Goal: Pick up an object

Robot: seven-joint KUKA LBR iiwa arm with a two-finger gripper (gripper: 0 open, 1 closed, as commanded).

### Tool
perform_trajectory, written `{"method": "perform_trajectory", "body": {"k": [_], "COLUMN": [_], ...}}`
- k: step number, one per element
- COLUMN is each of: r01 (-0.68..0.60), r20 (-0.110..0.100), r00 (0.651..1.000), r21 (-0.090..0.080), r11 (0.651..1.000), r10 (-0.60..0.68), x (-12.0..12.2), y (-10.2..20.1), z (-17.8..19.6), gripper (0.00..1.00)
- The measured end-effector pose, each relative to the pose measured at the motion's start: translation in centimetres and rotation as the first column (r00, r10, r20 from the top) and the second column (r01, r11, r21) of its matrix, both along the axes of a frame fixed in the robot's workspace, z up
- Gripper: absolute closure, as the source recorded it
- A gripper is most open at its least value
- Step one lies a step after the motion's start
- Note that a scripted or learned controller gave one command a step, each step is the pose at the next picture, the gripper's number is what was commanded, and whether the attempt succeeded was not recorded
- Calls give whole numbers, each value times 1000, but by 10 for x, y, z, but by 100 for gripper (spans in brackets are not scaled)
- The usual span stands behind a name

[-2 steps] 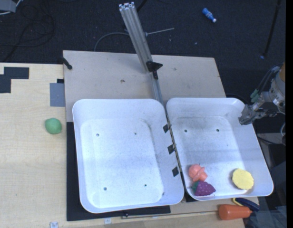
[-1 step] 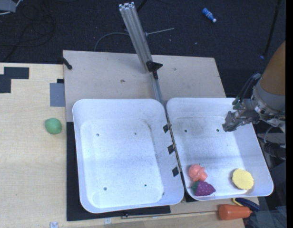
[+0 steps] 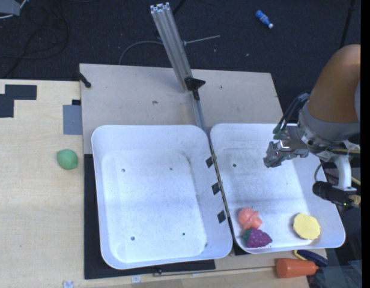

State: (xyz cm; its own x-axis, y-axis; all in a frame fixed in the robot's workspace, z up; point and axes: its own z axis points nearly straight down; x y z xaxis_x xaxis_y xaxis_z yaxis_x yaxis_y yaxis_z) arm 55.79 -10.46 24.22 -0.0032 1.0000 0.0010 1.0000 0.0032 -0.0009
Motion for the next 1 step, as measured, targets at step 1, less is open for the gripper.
{"method": "perform_trajectory", "body": {"k": [1], "r01": [0], "r20": [0], "r00": [1000], "r21": [0], "r11": [1000], "r10": [0], "x": [-14], "y": [52], "z": [-13], "gripper": [100]}}
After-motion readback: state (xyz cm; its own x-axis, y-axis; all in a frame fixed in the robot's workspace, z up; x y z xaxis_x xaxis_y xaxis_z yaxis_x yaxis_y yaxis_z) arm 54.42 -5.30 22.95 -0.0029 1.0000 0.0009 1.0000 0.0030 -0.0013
